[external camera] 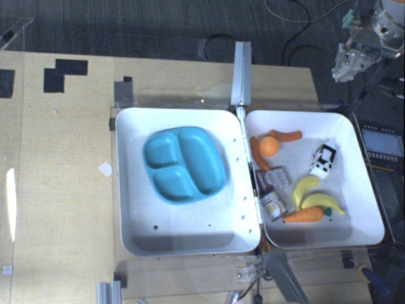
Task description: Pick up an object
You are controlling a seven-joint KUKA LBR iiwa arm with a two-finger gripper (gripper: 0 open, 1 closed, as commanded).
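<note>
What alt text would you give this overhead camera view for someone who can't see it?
Two white bins sit side by side: the left bin holds a blue divided plate, the right bin holds bananas, carrots and an orange ball. The gripper hovers beyond the right bin's far corner.

Pale wooden bench top, dark carpeted floor beyond, thin cable loop lying on it
</note>
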